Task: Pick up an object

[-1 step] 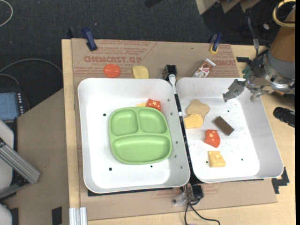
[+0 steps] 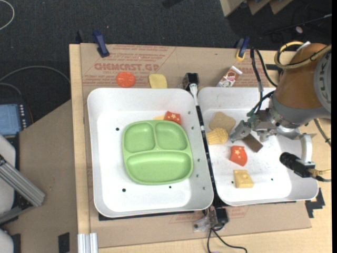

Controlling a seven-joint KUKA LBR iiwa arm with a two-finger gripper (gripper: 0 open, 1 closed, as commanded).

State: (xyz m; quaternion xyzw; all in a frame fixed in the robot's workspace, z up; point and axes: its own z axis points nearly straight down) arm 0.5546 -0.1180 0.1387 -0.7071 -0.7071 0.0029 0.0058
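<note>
Arm hovering low in the right bin [image 2: 274,196] — gripper [image 2: 247,133] sitting by a brown piece [image 2: 255,144].

Can't tell if it's gripping or open w/ that piece. Red block [image 2: 238,155] is lying just below, corn piece [image 2: 216,136] just left — crowding could be knocking the target aside. Bin's left wall is looming near; more open room toward the front right.

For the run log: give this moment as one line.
arm: over right bin | claw: low beside tan bread piece | red strawberry, yellow cheese: loose | left bin: green plate
</note>
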